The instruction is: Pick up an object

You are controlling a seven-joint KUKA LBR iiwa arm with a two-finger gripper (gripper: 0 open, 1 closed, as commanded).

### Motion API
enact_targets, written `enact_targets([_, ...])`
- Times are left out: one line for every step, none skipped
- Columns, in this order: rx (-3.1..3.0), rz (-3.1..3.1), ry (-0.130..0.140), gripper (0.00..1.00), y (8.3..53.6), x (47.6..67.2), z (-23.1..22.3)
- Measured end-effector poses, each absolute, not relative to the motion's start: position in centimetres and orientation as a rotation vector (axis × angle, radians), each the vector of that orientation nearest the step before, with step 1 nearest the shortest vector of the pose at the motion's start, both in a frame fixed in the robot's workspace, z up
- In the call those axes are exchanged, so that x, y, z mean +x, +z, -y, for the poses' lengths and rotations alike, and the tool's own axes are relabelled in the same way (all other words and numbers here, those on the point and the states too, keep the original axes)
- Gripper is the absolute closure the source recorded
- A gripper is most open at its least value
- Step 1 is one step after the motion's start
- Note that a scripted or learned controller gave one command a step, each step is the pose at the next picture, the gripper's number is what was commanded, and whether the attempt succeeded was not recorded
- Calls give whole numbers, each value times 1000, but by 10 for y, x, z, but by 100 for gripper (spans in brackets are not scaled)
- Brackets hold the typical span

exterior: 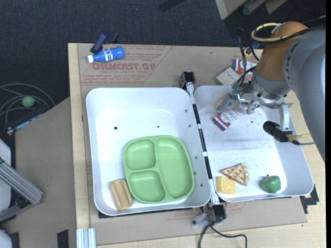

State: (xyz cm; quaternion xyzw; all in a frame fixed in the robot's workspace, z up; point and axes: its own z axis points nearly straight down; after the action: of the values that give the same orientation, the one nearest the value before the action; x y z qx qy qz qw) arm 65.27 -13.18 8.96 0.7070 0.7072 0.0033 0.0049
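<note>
My gripper (236, 102) hangs low over the back left part of the right bin (258, 143), under the grey arm with its orange band. A small red and white packet (223, 119) lies just in front of and below it, touching or nearly touching the gripper's tip. Near the bin's front edge lie a waffle-patterned wedge (237, 173), a yellow block (226, 185) and a green apple-like fruit (270, 183).
The left bin (103, 107) holds a green divided plate (156, 167) and a tan bread-like piece (120, 193) at its front left. A blue and white bottle (106, 54) lies on the bench behind it. A patterned card (226, 77) sits behind the right bin.
</note>
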Motion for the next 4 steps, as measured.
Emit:
enact_targets([2218, -2223, 5, 0, 186, 605, 64])
enact_targets([2224, -2222, -3, 0, 128, 600, 105])
enact_targets([2220, -2222, 0, 0, 84, 660, 97])
enact_targets([2222, -2222, -1, 0, 85, 650, 95])
